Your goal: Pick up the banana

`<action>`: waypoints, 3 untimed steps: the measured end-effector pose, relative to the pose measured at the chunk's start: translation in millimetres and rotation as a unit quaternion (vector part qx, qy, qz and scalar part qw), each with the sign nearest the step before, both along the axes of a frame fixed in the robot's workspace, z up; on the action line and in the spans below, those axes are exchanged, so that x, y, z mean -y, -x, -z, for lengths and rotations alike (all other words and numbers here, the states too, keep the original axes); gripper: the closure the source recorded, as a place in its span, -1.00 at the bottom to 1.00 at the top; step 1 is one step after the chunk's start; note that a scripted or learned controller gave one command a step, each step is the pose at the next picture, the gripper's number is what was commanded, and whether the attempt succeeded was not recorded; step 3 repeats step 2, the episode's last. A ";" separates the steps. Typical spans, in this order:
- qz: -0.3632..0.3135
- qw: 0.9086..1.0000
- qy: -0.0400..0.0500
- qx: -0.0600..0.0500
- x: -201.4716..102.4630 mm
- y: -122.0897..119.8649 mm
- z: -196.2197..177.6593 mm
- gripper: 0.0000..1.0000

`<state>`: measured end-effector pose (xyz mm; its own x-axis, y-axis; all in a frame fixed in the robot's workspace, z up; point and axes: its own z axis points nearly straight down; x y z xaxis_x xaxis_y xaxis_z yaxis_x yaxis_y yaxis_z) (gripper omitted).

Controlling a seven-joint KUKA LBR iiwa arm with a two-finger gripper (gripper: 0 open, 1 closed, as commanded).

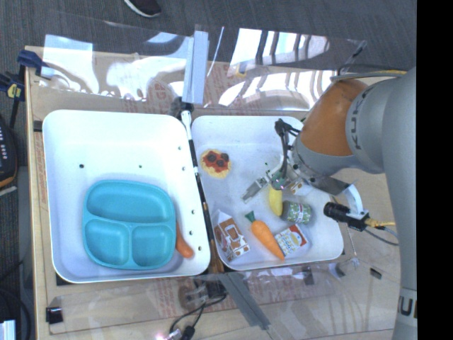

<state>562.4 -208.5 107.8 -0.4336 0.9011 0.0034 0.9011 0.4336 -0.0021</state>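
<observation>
Tool (272,185) down low in the right bin (241,129), fingers (255,188) spread apart, tips right at the top end of the banana (275,201) but not closed on it. Banana lying on the bin floor, right of centre, just beside a small green can (298,212). Below it, an orange carrot (265,238) at a slant, flanked by a small carton (231,238) and a snack packet (291,241). Up and left, a little pizza toy (216,163). Over in the left bin (106,129), a blue divided tray (130,223) with an orange piece (184,247) at its right edge. Both bins on the counter (113,303).
</observation>
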 end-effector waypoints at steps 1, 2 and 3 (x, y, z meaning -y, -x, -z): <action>0.000 1.000 0.000 0.000 0.0 0.0 0.0 -1.00; 0.000 1.000 0.000 0.000 0.0 0.0 0.0 -1.00; 0.000 1.000 0.000 0.000 0.0 0.0 0.0 -1.00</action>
